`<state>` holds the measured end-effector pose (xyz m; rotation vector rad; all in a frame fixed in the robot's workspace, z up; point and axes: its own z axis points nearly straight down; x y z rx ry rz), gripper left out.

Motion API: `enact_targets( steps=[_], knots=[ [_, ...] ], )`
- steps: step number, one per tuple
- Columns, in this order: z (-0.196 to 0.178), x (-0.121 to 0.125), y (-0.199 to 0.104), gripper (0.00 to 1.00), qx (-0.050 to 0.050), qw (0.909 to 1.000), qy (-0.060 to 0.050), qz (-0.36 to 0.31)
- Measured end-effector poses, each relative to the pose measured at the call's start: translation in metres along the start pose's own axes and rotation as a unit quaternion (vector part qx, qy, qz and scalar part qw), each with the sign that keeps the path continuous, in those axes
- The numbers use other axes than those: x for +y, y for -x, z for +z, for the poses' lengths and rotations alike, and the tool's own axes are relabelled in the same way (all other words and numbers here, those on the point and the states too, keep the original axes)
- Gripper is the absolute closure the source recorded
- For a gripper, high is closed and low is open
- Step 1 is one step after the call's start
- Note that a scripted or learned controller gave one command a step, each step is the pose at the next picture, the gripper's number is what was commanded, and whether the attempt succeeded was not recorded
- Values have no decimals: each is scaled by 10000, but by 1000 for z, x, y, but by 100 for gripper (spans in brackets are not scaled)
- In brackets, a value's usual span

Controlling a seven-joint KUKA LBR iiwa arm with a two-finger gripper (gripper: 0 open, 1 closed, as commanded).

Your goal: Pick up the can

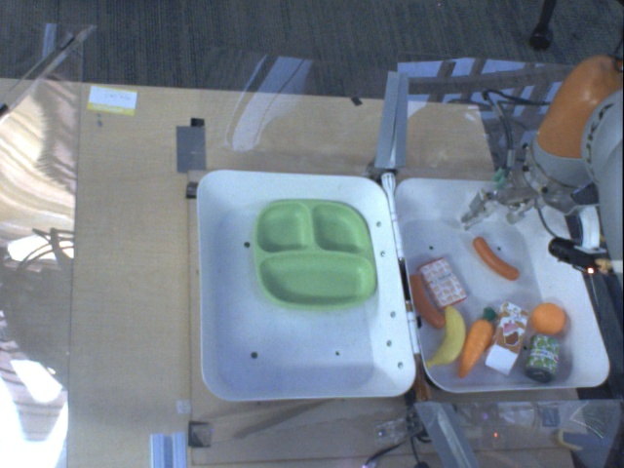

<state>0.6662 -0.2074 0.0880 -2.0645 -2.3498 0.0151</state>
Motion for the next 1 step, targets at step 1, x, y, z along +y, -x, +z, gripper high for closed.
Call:
enact_targets(
  steps=[1],
  knots=[
    [2, -86, -13, 0, -24, 9971, 116, 752]
  ],
)
